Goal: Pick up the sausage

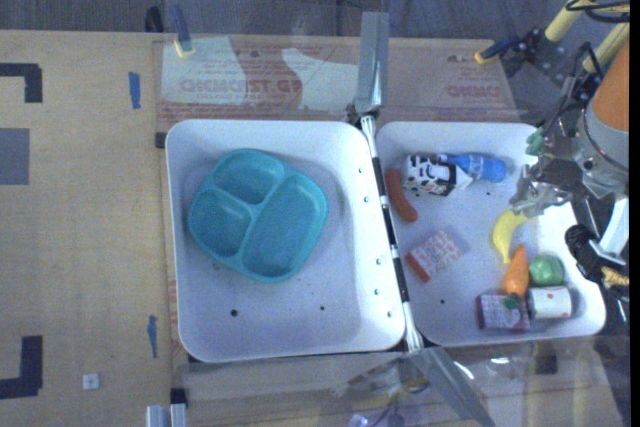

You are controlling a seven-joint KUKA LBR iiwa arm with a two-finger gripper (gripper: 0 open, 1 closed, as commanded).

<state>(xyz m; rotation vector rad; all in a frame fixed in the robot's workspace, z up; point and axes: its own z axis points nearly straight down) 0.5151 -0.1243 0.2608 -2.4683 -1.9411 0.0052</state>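
Your counter [90, 215] carries two white bins; the sausage [402, 195] lies at the left edge of the right bin [450, 320], mid-frame. The fingers [535, 198] hover at that bin's right side above the banana [506, 234], well apart from the sausage; you cannot tell their spread.

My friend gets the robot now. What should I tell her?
Gripper: above the right bin's right side, near the banana; nothing seen in it.
Sausage: lies at the right bin's left wall, beside the cow-print bottle.
Blue plate: in the left bin.
Done: nothing, sausage not picked.
Left: move across to the sausage, grab it, lift.
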